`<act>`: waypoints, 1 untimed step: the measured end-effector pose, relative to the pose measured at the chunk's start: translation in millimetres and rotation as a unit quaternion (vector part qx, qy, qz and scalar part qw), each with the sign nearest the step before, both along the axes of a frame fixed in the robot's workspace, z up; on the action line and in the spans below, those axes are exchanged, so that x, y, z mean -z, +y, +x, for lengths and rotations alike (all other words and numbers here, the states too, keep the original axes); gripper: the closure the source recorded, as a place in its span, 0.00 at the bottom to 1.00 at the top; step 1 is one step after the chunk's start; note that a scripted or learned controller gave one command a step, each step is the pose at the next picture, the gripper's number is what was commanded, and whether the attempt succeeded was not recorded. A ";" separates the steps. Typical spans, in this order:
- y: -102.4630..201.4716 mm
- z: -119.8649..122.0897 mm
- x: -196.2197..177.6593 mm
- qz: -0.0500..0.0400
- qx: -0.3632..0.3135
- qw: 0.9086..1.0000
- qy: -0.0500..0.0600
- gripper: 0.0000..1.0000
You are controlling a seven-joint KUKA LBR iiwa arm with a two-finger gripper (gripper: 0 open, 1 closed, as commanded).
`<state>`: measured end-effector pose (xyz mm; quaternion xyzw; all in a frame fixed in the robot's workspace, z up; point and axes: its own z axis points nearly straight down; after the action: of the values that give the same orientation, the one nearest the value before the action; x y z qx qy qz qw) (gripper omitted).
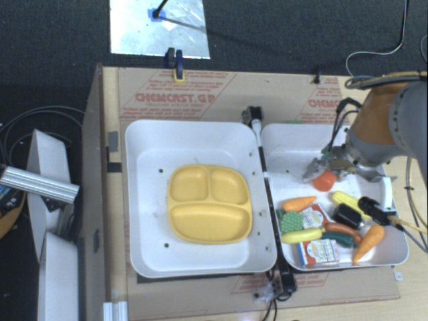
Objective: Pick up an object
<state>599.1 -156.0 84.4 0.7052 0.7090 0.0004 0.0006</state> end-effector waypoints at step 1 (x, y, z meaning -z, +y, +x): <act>-0.3 0.9 -10.9 0.000 -0.001 1.000 -0.001 1.00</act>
<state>600.0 -156.3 95.3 0.7045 0.7097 0.0010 0.0017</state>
